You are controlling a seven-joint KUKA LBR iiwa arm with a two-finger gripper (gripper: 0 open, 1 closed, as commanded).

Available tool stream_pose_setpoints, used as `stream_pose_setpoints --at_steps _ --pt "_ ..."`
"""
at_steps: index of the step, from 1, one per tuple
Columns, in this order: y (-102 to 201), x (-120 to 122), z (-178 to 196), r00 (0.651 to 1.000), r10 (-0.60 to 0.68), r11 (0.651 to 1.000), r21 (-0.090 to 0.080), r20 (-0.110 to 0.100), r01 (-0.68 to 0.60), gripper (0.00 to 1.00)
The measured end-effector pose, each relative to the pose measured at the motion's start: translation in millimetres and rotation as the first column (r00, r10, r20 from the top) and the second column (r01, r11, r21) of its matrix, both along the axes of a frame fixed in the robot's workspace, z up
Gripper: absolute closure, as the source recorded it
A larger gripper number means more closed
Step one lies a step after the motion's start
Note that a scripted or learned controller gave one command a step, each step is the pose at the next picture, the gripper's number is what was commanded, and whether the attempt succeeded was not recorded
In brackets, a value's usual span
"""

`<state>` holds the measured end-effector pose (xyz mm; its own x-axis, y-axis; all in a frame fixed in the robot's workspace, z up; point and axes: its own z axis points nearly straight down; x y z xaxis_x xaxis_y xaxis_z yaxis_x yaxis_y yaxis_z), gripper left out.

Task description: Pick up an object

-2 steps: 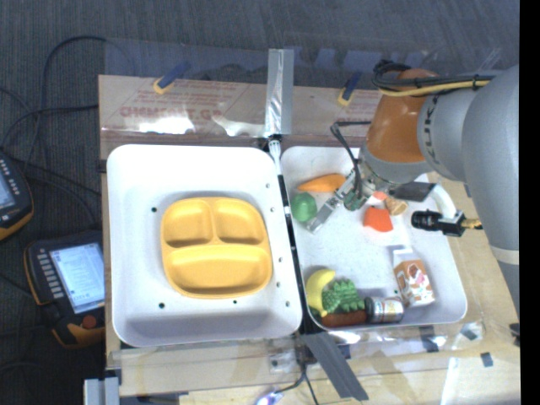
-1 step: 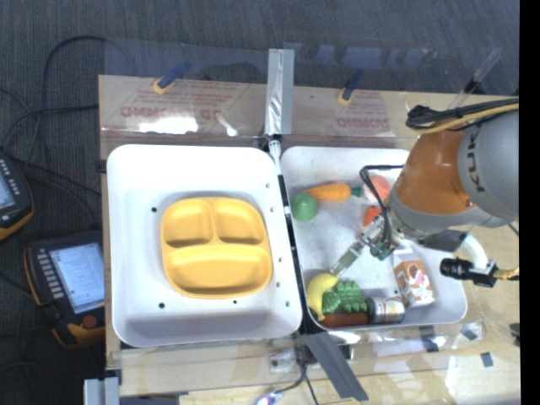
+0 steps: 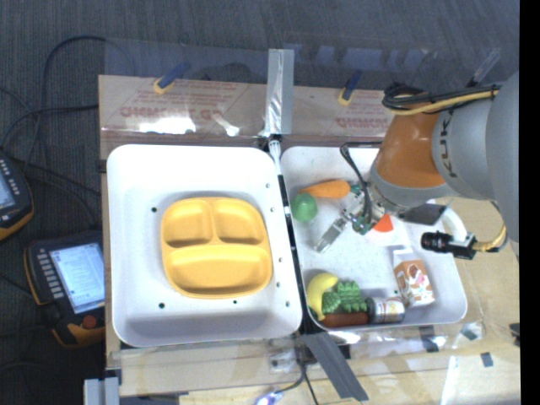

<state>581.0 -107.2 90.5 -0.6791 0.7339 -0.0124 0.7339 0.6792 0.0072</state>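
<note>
Here, in the camera view, the bench bears two white bins side by side. The left bin holds a yellow tray with three compartments, lying at its centre. The right bin holds the small things. A carrot lies toward 11 o'clock in that bin, with a green ball touching its left end, toward 9 o'clock. At 7 o'clock sits a lemon, and a green leafy toy leans against its right side. A dark bottle lies on its side along the 6 o'clock wall, just below the leafy toy. A small carton lies at 4 o'clock, apart from the bottle.

The arm reaches in from 3 o'clock, its orange band over the bin's upper part. The gripper hangs near the bin's centre, below the carrot. Its fingers point toward 8 o'clock; whether they are spread or pressed together cannot be told. A small red thing shows just right of the gripper.
</note>
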Motion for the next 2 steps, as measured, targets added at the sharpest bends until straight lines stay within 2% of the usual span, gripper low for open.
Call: stream_pose_setpoints --at_steps 1,2 --pt "-70.8 -94.2 0.4 1.0 0.02 1.0 -0.004 -0.002 -0.02 0.0" --pt "-91.0 -2.2 -0.5 0.932 0.364 0.932 -0.005 -0.004 -0.364 0.0"
